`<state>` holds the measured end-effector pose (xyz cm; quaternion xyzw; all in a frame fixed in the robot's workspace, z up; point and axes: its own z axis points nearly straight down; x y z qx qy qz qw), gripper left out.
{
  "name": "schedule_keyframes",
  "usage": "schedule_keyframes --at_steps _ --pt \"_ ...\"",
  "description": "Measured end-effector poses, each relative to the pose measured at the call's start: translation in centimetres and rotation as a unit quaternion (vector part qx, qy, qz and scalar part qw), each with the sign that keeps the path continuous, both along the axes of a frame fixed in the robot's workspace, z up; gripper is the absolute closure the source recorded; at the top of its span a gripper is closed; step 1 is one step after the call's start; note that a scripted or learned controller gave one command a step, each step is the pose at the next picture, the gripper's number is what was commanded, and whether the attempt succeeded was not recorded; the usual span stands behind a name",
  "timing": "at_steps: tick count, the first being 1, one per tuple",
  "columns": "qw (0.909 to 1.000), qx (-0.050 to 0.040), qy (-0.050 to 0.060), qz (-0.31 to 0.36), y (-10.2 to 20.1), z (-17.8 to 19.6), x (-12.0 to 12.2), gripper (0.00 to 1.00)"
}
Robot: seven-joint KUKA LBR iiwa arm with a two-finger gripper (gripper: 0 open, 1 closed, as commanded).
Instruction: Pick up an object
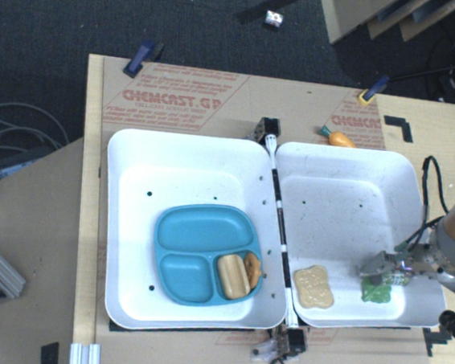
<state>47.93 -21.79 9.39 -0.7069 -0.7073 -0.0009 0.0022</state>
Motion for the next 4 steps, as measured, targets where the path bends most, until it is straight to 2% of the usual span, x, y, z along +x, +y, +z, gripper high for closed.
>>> schedule_keyframes --at_steps 1,2,3,4 --pt "1.0000 -0.0019 -0.002 0.001 5.2 1.0 5.0 1.00" --pt "1.0000 -0.0023 -0.002 0.000 8.7 8.3 5.3 1.00" --pt "1.0000 -0.0022 -0.002 0.001 12.0 10.3 9.1 1.00" --pt "1.0000 -0.0020 -0.002 0.000 17.0 14.2 8.5 1.00"
